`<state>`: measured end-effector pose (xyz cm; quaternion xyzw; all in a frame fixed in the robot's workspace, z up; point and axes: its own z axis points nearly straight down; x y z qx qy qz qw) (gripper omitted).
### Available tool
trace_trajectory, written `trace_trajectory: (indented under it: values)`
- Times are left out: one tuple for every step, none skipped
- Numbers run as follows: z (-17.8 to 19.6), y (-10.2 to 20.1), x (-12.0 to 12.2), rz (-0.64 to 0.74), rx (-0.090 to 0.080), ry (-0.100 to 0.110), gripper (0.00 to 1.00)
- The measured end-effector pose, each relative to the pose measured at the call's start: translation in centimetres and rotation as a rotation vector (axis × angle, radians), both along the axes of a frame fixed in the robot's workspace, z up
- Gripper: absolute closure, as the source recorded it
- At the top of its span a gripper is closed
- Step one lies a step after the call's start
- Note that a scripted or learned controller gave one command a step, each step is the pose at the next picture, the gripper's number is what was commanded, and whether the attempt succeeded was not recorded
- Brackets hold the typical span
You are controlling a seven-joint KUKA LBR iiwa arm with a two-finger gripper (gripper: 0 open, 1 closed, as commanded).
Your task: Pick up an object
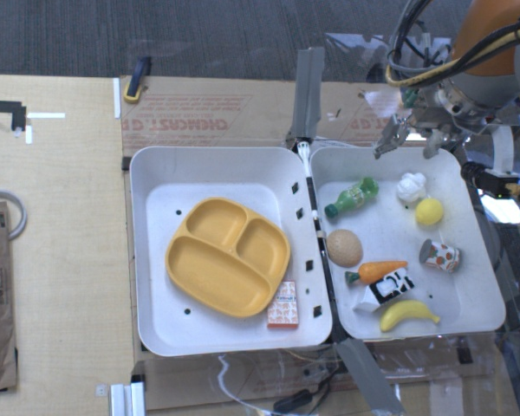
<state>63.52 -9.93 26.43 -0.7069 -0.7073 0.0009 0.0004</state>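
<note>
A grey robot arm with an orange band reaches in from the right, its jaws (pixel 413 137) spread apart and pinching nothing, hanging over the far rim of the right bin (pixel 477 232). Just below the jaws lie a crumpled white lump (pixel 411 186) and a yellow ball (pixel 429 211), nearly touching each other. Below and to the left of the jaws is a green toy bottle (pixel 353 197) on its side; well below sit a tan egg-shaped thing (pixel 345 248), an orange carrot (pixel 379 270), a small patterned cup (pixel 440 256) tipped over, a black-and-white carton (pixel 384 289) and a banana (pixel 407 314). All look like light plastic toys. The ball, being round and smooth, would likely slip; the bottle seems the surer choice, taken across its narrow body. Far left, the other bin (pixel 147 232) holds a yellow divided plate (pixel 191 267) and a small red-and-white box (pixel 283 307).
</note>
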Motion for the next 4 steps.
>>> trace_trajectory:
  values:
    - [-9.1, -4.8, -9.0, 0.194, 0.000, 0.000, 0.00]
    - [-7.6, -9.4, -6.6, 0.220, -0.001, -0.003, 0.00]
    - [-17.3, -11.5, -3.7, 0.128, 0.009, -0.003, 0.00]
    - [-16.2, -11.8, -3.7, 0.124, 0.002, -0.005, 1.00]
